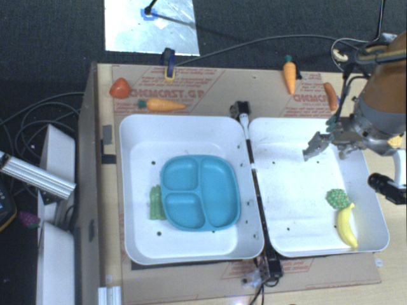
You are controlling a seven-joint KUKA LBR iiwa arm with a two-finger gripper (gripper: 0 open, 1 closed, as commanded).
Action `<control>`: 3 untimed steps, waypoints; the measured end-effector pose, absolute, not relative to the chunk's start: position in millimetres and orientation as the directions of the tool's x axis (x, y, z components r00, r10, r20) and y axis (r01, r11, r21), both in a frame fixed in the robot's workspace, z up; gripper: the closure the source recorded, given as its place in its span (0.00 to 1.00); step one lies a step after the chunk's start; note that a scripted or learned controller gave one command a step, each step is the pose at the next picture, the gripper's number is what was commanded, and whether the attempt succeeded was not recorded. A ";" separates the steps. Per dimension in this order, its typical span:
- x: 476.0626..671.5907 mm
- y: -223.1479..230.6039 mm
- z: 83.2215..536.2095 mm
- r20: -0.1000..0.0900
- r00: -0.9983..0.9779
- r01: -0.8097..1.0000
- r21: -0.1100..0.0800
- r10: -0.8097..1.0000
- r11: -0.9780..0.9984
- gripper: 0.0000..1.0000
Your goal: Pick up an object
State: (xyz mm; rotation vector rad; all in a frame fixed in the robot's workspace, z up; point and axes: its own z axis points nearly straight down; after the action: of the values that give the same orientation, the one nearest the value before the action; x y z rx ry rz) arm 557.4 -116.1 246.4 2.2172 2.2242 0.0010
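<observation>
Fingers spread, empty, above right bin; red "CHEMCAST" lettering on brown bench sheet.

- The KUKA iiwa arm enters from the camera view's right edge, in the upper half, and extends leftward.
- Its orange band shows as a broad rounded section close to the right edge, with a grey wrist section directly below it.
- The wrist sits low and to the left of the orange band, tilted so the tool points left and slightly downward.
- The gripper projects from the wrist over the right bin, near that bin's far right corner.
- Its dark grey fingers look small and blurred, so their spacing cannot be judged.
- Thin cables loop across the arm's upper part.
</observation>
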 end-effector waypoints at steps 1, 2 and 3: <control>555.9 -186.4 247.3 -0.003 -0.001 1.000 0.003 1.000 0.001 0.00; 530.4 -206.6 160.5 0.000 -0.001 1.000 0.000 1.000 0.001 0.00; 613.9 -206.1 158.4 -0.001 -0.004 1.000 0.004 1.000 0.004 0.00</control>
State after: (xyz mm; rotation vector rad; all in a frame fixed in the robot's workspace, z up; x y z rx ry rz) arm 613.9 -206.1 158.4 2.2147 2.2233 0.0024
